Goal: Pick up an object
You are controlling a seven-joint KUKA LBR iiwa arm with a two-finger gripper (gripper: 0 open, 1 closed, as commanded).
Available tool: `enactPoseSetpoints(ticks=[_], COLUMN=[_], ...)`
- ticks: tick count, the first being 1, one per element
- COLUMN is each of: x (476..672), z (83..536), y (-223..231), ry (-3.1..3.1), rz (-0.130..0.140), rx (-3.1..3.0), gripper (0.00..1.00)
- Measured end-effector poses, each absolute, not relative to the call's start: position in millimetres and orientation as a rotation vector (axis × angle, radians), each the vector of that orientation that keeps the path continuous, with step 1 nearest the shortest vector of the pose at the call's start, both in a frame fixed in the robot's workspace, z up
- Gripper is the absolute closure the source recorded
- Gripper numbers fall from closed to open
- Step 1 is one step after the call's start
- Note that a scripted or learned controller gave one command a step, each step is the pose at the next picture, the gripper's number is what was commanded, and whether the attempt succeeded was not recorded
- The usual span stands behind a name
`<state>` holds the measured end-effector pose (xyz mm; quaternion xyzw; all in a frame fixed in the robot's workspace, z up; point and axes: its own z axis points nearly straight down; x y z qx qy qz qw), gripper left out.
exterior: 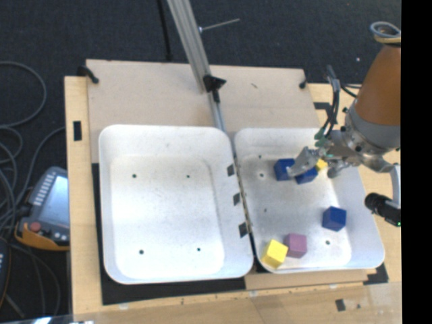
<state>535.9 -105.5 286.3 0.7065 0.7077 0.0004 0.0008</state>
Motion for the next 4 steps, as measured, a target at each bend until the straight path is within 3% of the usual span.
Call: enactPoseSetpoints(ticks=[1, 2, 3, 4], x=[571.9, 626.8, 655.6, 664.4], z=[174, 127, 120, 118], y=[-174, -174, -158, -153], ry=[2.218, 2.21, 2.206, 2.205], rz=[-0.008, 0.01, 0.018, 0.021], rx=[2.226, 2.211, 2.206, 2.202], gripper=[0.0, 0.0, 0.0, 0.0])
